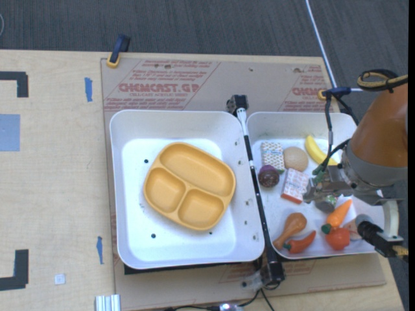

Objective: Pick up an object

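orange plate [189,185], left bin [123,135]

Two white bins [126,193]; one yellow divided plate [188,185]; one banana [315,149]; one carrot [340,214]; one tomato [338,239]; one red pepper [300,243]; two small packets [272,155].

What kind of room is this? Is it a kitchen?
Probably a robot test lab, not a kitchen: a robot arm reaches over two white bins, the food looks like toys, and cables run across a plain workbench.
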Action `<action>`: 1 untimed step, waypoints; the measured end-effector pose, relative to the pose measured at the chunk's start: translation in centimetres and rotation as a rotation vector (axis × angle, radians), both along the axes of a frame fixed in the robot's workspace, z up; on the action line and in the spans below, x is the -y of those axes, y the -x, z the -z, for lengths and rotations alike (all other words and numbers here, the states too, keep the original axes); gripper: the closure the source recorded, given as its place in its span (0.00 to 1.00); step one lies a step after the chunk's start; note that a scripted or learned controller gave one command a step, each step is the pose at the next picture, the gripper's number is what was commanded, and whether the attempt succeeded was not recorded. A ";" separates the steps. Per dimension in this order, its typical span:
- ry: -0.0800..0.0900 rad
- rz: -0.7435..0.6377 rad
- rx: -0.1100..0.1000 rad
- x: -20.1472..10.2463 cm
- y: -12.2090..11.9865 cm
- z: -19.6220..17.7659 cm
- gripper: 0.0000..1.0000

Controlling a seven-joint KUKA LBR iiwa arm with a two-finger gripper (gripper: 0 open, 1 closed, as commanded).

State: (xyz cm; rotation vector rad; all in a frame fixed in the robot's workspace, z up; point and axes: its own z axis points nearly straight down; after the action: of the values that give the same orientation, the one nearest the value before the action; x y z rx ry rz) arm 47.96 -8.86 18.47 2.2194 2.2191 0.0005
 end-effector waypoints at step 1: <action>0.000 0.000 0.000 0.0 0.0 0.0 0.00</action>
State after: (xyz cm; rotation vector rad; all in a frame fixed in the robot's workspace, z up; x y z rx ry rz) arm 47.97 -8.83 18.47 2.2193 2.2197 0.0010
